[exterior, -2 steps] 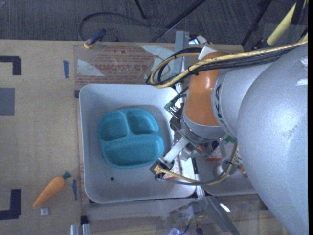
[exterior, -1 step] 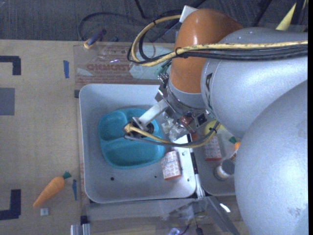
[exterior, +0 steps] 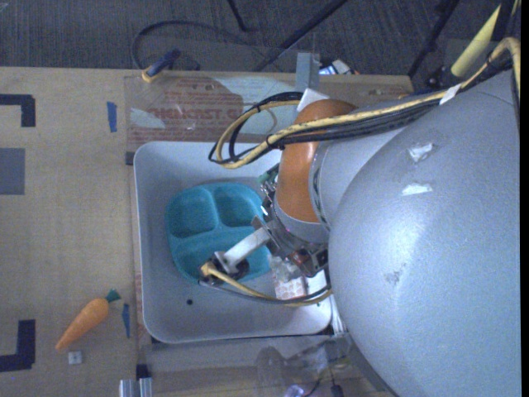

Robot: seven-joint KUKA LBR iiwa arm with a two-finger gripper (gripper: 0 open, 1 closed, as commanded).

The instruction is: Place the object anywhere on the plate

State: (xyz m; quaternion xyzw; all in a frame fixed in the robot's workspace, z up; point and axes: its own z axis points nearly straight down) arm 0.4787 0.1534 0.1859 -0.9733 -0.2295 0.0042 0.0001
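Gripper (exterior: 288, 286), low at the near right of the scene under the bulk of the grey arm (exterior: 413, 222), sits just off the right edge of the plate; the wrist hides its tip, so whether it is open, closed or carrying anything cannot be told. Working from the left: an orange toy carrot with a green top (exterior: 83, 322) lies on the bare wooden bench (exterior: 58, 246), outside the shallow white plastic bin (exterior: 165, 304) and apart from its lower left corner, its long axis slanting from the pointed tip at lower left up to the leaves at upper right. Inside the bin, the teal plastic plate with moulded compartments (exterior: 202, 213) lies flat, nothing visibly on its open left part, its right side partly covered by the robot. If the carrot is the object meant, it lies well to the left of the gripper, beyond both plate and bin wall, so the plate sits between the two and the reach would have to pass over it; that reading is a judgement, since no other loose object can be made out
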